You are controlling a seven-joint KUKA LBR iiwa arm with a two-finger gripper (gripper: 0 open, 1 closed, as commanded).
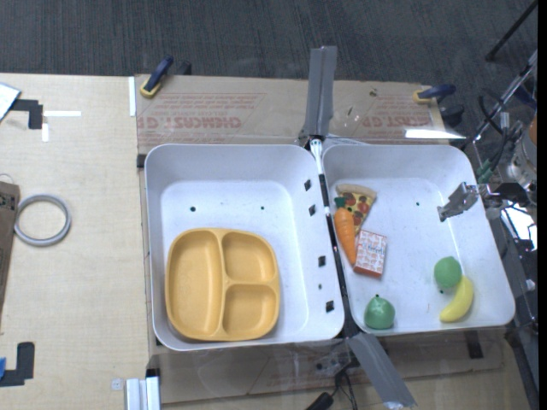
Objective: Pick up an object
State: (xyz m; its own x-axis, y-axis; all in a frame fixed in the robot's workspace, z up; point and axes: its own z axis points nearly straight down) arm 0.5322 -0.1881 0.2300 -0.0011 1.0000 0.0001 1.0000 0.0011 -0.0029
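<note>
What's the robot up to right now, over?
Gripper over right bin, nothing held. Banana, carrot, pizza slice all lying loose. Nothing blocking.

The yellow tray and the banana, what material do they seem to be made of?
The yellow tray looks like moulded plastic with a matte finish: even colour, rounded dividers. The banana seems a smooth plastic toy, uniformly yellow, though a real one cannot be excluded.

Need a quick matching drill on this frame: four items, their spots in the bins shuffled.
Items:
1. yellow tray
2. banana
3. pizza slice
4. carrot

Places:
A. right bin, near right corner
B. left bin, near half
C. right bin, along the left wall, below the pizza slice in the view
D. right bin, far left part

Pairs: 1-B, 2-A, 3-D, 4-C
</note>
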